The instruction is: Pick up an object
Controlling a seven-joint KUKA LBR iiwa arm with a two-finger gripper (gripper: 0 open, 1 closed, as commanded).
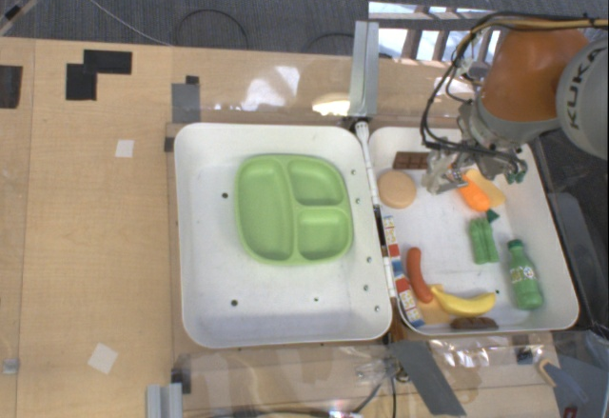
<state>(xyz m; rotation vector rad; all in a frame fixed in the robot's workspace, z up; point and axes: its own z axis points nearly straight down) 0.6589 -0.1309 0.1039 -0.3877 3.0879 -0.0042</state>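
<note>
Two white bins sit on the wooden bench, and in the right bin the gripper hangs among crowded food, just beside the carrot, so it may nudge neighbours aside.

Probably a robotics lab: a KUKA arm over white bins on a wooden bench, cables trailing.

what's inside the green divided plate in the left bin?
Nothing visible: all three compartments of the green plate show bare green. It lies flat in the left bin, so whatever is beneath the plate is covered.
</note>
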